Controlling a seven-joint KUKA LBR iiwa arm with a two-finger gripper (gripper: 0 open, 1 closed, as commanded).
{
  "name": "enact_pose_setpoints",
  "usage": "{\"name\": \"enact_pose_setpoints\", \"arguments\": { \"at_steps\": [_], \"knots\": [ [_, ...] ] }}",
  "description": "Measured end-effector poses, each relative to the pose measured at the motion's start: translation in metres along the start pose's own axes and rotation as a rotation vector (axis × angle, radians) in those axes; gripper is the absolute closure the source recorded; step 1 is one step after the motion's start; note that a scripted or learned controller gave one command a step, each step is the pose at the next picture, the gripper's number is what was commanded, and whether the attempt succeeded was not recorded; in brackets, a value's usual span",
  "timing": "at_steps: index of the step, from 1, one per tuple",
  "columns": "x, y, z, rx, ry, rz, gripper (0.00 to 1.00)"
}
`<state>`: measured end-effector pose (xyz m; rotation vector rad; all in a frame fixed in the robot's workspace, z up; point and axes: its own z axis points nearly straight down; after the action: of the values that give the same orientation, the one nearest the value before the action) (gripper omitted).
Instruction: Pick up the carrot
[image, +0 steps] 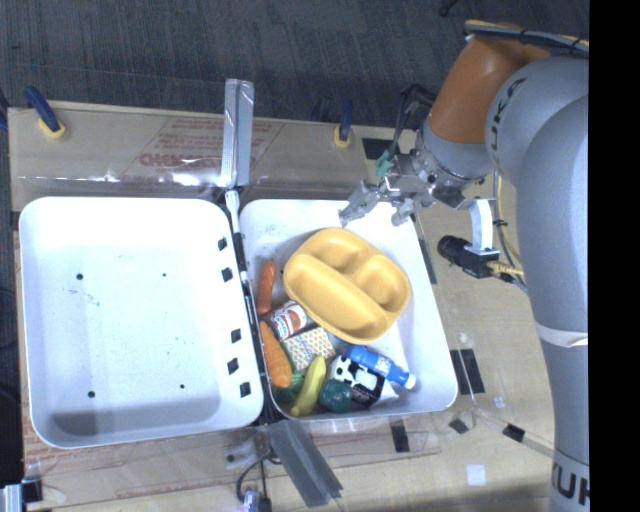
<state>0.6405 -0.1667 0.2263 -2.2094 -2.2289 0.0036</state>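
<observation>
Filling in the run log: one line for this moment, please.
gripper: open, over right bin's far edge | carrot: lying in right bin by left wall, not held | pick: not started

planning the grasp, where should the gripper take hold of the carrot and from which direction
Probably from straight above, at the middle of the carrot. It lies flat and lengthwise along the left wall of the right bin, so the fingers should close across its narrow width. Room is tight: the wall sits on one side, a patterned packet on the other, and the banana touches its lower end.
</observation>
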Motion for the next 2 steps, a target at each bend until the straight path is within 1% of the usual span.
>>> {"name": "enact_pose_setpoints", "arguments": {
  "at_steps": [1, 2],
  "knots": [
    [0.049, -0.009, 0.092, -0.001, -0.001, -0.365, 0.00],
    [0.025, 0.020, 0.127, -0.010, -0.003, -0.363, 0.00]
  ]
}}
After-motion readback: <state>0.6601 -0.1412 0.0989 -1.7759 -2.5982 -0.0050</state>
